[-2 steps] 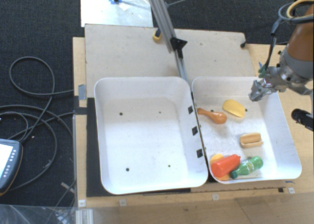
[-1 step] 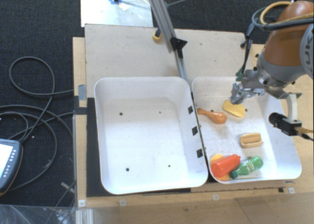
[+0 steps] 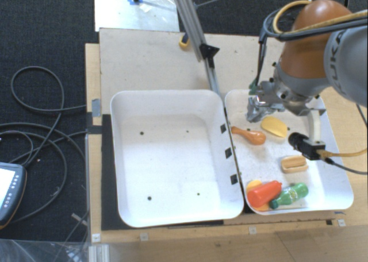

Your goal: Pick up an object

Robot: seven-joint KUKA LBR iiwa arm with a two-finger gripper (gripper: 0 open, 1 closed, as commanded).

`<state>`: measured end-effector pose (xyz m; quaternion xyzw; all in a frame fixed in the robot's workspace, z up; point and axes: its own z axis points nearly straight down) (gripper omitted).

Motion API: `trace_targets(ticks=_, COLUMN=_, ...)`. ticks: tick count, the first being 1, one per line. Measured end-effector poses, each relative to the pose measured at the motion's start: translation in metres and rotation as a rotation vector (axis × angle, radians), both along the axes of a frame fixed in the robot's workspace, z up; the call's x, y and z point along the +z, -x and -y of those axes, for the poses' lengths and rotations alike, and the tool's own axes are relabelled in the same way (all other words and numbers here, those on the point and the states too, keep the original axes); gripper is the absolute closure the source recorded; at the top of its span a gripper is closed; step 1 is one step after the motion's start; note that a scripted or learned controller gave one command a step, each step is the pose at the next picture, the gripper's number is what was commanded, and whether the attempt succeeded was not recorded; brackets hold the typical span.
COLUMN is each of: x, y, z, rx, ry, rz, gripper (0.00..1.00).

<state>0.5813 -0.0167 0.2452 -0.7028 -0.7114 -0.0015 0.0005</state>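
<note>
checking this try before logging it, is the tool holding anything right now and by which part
It cannot be told. The tool hangs over the right bin beside the yellow piece, with nothing visibly between its tips.

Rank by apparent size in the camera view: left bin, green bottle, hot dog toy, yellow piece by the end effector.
1. left bin, largest by far.
2. green bottle.
3. hot dog toy and yellow piece: these look about alike, so I won't rank them.
</note>
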Motion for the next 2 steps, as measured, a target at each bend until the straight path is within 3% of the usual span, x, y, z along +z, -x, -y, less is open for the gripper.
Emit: trace_targets(ticks=2, x=-0.011, y=0.002, z=-0.116, rx=-0.001, ry=0.001, rz=-0.002, gripper=1.00)
